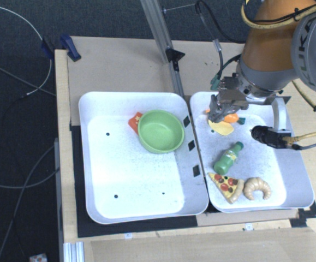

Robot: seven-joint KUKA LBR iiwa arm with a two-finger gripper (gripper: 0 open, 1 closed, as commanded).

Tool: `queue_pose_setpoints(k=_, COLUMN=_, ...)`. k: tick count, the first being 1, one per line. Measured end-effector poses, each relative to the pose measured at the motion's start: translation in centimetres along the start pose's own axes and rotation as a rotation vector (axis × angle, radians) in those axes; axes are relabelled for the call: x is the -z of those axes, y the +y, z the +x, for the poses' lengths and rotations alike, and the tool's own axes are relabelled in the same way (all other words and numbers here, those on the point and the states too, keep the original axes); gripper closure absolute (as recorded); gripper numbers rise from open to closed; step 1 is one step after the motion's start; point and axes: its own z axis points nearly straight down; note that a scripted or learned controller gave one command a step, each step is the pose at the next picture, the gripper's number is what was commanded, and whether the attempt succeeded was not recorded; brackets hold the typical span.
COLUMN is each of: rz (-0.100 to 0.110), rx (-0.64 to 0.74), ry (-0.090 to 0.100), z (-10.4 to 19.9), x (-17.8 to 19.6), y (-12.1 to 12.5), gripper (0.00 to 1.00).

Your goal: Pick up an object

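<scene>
My gripper (221, 113) hangs low over the far end of the right bin (297, 171). Right under it lie a flat yellow piece (222, 127) and a small orange piece (232, 118), both partly hidden by it. I cannot tell whether it touches either one. Nearer the front of the same bin are a green bottle (227, 158) lying on its side, a pizza slice (226, 186) and a croissant (257, 188). In the left bin (125, 184) a green bowl (160, 131) stands upright with a red piece (133, 122) against its left rim.
A black part with a cable (268, 136) sticks out from the arm above the right bin's right half. A metal pole (160, 34) slants down to the gap between the bins. The bins' rims meet at the middle (197, 157).
</scene>
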Motion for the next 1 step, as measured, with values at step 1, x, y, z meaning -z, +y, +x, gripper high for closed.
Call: queue_pose_setpoints(k=1, rz=0.002, rx=0.0, ry=-0.001, z=5.36, x=-1.93, y=-1.34, gripper=1.0)
